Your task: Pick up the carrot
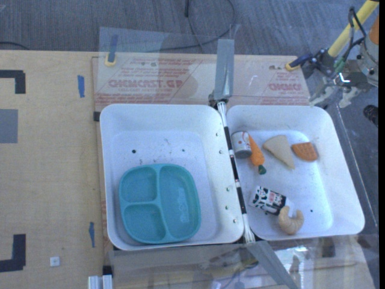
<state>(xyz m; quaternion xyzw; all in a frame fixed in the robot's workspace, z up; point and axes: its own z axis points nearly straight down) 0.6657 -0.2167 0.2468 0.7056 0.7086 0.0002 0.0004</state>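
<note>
The wooden bench (48, 161) carries black tape marks and small strips of blue tape on its left side. Next comes the left bin (114, 122), and in its near half a teal plate (159, 203) with three compartments lies flat.

Just across the divider, the right bin (343, 185) holds several things. A small can (242, 144) lies on its side against the bin's left wall. The carrot (257, 153) lies touching the can's right side, its orange body running from the far end down to a dark green tip that points toward the near edge. To its right, close but apart, lies a pale tan wedge (280, 150), and just beyond that an orange-brown piece (305, 152). Nearer the front edge are a black-and-white carton (268, 200) and, touching it on the right, a curved pastry (291, 220).

The claw (334, 84) sits at the far right corner, outside the right bin's rim, among yellow and blue cabling. Whether it is apart or together cannot be told. The carrot lies well apart from it, to its left and nearer the front, with nothing gripped.
</note>
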